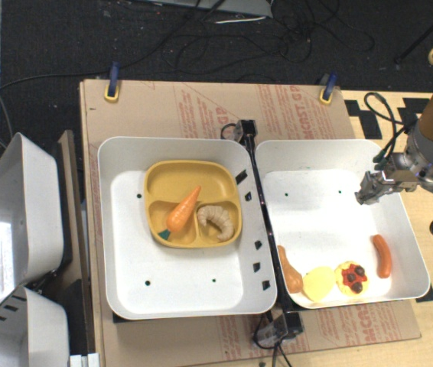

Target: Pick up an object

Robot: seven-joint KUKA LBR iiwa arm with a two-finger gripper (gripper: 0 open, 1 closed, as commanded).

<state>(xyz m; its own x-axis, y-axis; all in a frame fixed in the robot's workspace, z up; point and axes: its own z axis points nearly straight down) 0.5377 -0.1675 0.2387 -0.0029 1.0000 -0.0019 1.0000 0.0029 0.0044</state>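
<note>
Sausage [383,255], small and likely light, smooth and a little slippery, is found at four o'clock in the right bin [331,155]; it is best gripped across its narrow middle. Nothing is seen held by the gripper [368,190] at two o'clock; jaw spread cannot be told.
</note>
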